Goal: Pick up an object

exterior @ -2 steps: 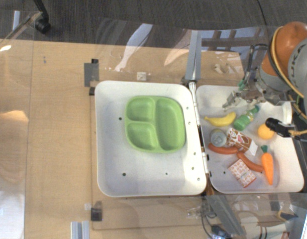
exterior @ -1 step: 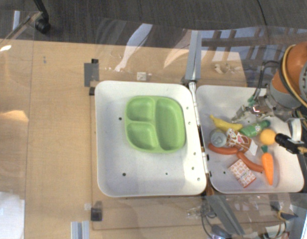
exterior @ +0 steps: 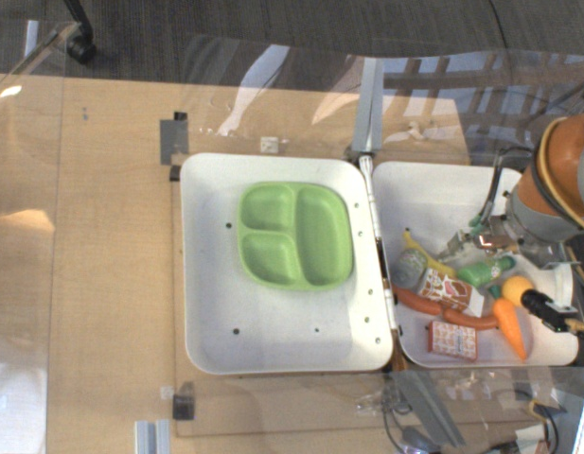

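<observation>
At right bin's (exterior: 433, 183) far-right edge, tool (exterior: 481, 237) over toy pile, grip state unclear; bin's left half open

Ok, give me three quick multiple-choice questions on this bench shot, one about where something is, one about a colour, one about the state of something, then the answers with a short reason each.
1. Where does the divided plate lie?
A. In the left bin
B. In the right bin
C. On the bare bench

2. What colour is the divided plate?
A. White
B. Orange
C. Light green

3. How does the carrot lie?
A. Standing upright on the plate
B. Flat in the right bin among the other items
C. Outside both bins, on the wood

Answers:
1. A, the plate sits inside the left bin's walls.
2. C, its three compartments are all light green against the white bin.
3. B, the carrot lies flat near the right bin's lower corner, beside the red sausage and the small carton.
</observation>
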`<state>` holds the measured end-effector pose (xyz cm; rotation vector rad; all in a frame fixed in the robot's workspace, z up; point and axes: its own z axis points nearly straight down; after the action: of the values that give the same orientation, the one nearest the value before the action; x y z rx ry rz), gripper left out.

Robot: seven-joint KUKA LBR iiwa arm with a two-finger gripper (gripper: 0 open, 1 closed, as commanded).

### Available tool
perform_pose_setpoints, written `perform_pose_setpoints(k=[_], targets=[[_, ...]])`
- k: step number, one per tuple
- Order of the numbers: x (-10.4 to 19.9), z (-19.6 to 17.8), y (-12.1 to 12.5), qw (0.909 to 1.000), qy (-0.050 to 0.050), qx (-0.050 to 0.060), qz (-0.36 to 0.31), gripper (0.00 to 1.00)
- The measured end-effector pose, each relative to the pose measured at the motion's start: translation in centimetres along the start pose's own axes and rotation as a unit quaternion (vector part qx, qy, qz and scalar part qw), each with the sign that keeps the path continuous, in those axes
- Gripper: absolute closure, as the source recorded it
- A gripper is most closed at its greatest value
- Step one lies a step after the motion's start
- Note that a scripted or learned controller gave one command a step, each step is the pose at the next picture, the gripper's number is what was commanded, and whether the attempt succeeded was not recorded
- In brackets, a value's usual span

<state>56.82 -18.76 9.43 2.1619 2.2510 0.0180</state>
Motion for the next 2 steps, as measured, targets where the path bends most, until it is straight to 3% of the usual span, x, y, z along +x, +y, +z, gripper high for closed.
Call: perform_pose_setpoints(k=[1,2], targets=[[-1.1,-0.2,-6.3,0.9999,0.003,-0.002,-0.013,0.00],[-0.9,-1.3,-5.9,0.9998,0.003,-0.006,-0.016,1.00]])
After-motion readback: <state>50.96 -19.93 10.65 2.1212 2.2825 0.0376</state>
